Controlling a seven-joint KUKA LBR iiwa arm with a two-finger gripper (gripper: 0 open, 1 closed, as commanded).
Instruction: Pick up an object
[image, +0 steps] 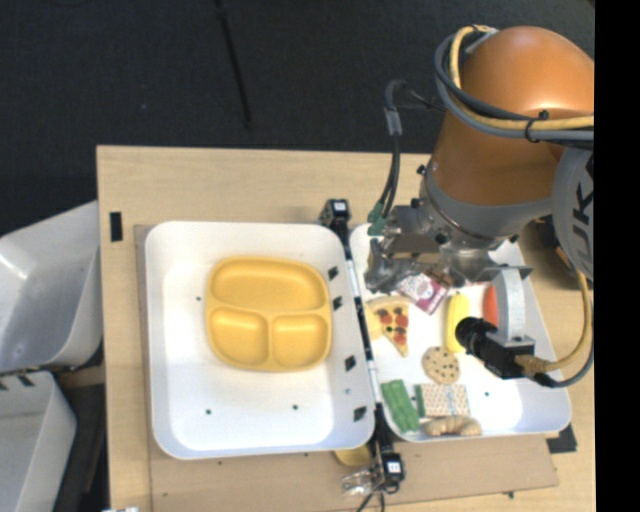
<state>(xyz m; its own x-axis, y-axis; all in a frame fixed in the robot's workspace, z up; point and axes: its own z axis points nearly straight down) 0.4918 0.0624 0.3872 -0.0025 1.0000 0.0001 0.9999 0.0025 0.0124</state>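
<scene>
1. Where the counter (250, 175) carries them, two white bins sit side by side: a left bin (180, 400) and a right bin (540, 400).
2. One yellow tray (268, 312) with three compartments lies in the left bin.
3. One arm (505, 120) reaches over the right bin's far end, hiding that part of it.
4. Small things in the right bin, one of each: pizza slice (391, 325), cookie (440, 365), green block (400, 405), checked packet (443, 400), tan piece (450, 428), pink packet (428, 291), yellow piece (457, 318), orange piece (491, 303).
5. Partly covered by a black fitting, the yellow and orange pieces are hard to identify.
6. The gripper (395, 262) hangs just above the pizza slice; I cannot tell how its jaws stand.
</scene>
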